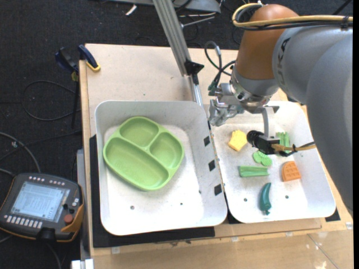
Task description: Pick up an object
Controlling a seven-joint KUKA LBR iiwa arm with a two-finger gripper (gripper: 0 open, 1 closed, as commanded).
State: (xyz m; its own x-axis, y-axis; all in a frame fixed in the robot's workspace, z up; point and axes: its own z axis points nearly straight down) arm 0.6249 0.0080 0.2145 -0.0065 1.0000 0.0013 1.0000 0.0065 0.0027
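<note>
My gripper (219,116) hangs over the far left corner of the right bin (314,206), close to the wall between the two bins. A yellow wedge-shaped piece (237,140) lies just to its right and nearer the front, apart from it. Further on lie a small round green piece (261,159), a long flat green piece (252,171), an orange waffle-like block (290,171) and a dark teal curved piece (265,198). Another green piece (284,140) rests near the middle of the bin. Nothing shows in the gripper.
A green divided plate (144,152) lies in the left bin (112,206). A slanted metal bar (176,35) runs down to the bins' far edge. A teach pendant (39,203) sits off the bench at the front left. The arm's bulk covers the right bin's far right.
</note>
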